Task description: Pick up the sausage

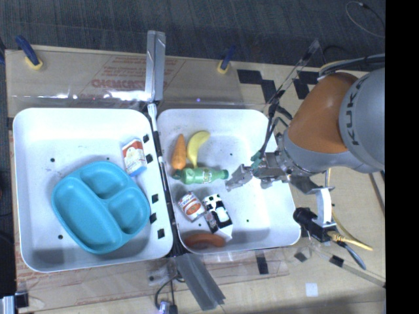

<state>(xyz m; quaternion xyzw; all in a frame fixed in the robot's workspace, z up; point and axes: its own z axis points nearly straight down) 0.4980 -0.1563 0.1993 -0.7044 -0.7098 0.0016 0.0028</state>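
Presently claw (237, 177) hovers low over right bin (252, 124), just beside green bottle (204, 174); whether open or gripping, cannot tell. Sausage (205, 241) lies flat against bin's near wall, apart from claw, just past black-white carton (217, 213), so reach likely needs shift toward that edge.

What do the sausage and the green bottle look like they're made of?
The sausage: matte reddish-brown, evenly coloured and smooth, probably a plastic or rubber toy; I can't tell which. The green bottle: glossy plastic by its look, with bright highlights along its side.
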